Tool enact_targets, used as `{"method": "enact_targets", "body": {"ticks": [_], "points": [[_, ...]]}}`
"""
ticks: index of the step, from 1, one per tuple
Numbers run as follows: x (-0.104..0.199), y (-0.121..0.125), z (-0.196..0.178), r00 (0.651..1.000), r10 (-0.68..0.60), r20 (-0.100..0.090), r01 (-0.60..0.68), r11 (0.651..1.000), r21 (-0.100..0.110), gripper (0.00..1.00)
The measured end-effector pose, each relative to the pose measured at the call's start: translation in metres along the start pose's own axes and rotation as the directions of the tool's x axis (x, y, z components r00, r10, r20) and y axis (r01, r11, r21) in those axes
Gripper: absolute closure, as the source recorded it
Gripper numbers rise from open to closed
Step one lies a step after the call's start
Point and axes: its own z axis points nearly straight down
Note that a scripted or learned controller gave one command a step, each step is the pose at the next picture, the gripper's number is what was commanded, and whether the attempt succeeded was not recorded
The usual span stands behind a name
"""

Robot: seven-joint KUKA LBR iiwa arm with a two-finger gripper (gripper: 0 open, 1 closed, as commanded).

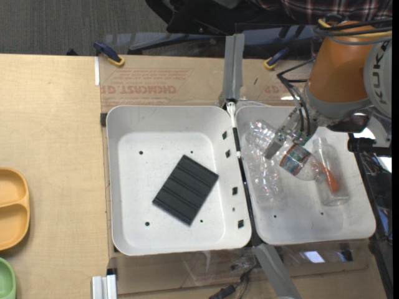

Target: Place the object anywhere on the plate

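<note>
Overhead slanted view of a table (pixel 50 117) carrying two shallow white bins side by side. The left bin (pixel 118 185) contains a single dark ribbed rectangular plate (pixel 186 189), lying flat and turned diagonally near the bin's centre; bare white floor surrounds it on all four sides, and none of its corners touches a wall. The right bin (pixel 349 229) holds a cluster of clear plastic items: a crumpled transparent bottle (pixel 265 167) against the bin's left wall, a small clear bottle with a coloured label (pixel 297 161), and a transparent piece with an orange part (pixel 330 178) toward the right. The near half of the right bin's floor is open. The arm (pixel 340 61), grey with an orange band, enters from the right above the right bin's far corner; the tool (pixel 283 143) is lowered at a slant over the labelled bottle, just beside or touching it. Whether its fingers are spread or closed, or grip anything, cannot be told. A yellow divided tray (pixel 11 207) sits at the table's left edge, well apart from both bins.
</note>
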Motion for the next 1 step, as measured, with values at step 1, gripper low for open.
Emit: {"method": "enact_targets", "body": {"ticks": [1], "points": [[0.0641,0.0296,-0.0005,0.999,0.039,0.0,-0.039,0.999,0.0,1.0]]}}
